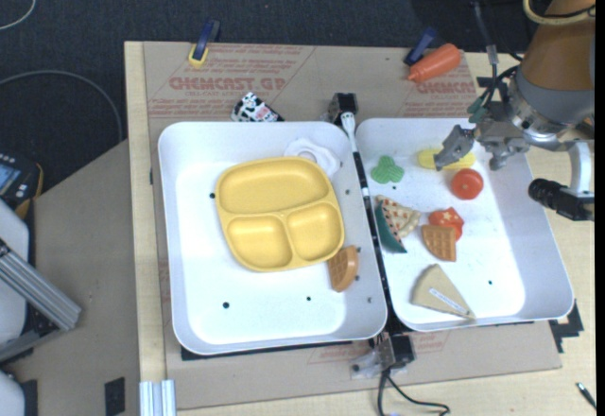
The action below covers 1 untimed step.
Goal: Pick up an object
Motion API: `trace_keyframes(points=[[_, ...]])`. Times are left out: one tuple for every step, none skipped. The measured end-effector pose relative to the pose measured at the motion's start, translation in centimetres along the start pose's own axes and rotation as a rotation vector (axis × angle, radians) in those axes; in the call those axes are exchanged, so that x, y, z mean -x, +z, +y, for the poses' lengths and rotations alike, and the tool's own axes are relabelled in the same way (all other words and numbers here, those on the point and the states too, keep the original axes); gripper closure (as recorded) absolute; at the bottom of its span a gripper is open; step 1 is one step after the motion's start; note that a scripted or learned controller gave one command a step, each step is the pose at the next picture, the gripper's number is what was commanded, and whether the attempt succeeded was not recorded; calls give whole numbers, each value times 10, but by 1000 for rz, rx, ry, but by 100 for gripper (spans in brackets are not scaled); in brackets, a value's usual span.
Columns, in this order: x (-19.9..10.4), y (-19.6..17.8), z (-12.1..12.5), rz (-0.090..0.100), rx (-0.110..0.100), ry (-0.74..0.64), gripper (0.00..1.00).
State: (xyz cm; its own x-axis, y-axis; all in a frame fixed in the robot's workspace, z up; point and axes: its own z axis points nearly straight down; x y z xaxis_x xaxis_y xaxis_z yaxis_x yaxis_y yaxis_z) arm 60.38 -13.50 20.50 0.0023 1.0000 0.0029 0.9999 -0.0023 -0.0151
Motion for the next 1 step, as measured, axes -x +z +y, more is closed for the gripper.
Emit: trace_keyframes(points=[[0,-8,3,-2,14,-3,0]])
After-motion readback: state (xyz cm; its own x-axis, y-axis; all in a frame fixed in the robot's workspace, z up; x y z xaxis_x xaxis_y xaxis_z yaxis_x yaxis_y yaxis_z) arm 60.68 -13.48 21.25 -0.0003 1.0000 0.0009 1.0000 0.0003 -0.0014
